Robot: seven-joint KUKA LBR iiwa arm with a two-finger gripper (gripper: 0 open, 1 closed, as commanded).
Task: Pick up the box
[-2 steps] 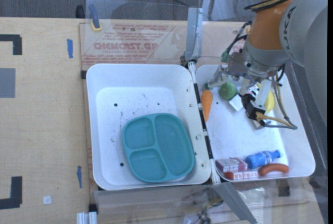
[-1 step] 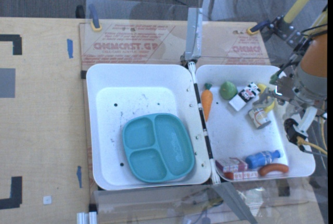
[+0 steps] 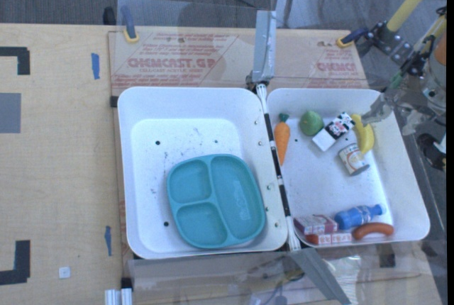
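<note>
Pale wooden bench [image 3: 57, 154] bears two shallow white plastic bins. A flat red-and-white carton box [image 3: 317, 228] lies at the right bin's [image 3: 326, 183] near edge, just beside a blue bottle [image 3: 358, 215] and a red sausage [image 3: 372, 230]. The gripper [image 3: 379, 110] hangs by the banana [image 3: 365, 135]; its grip cannot be told. A teal divided plate [image 3: 215, 201] fills the left bin [image 3: 142, 119].

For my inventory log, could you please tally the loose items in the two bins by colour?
Teal: 1, the divided plate
Orange: 1, the carrot
Green: 1, the round fruit
Yellow: 1, the banana
Blue: 1, the bottle
Red: 2, the box and sausage
White or black-and-white: 2, the carton and can
Total: 9
</note>
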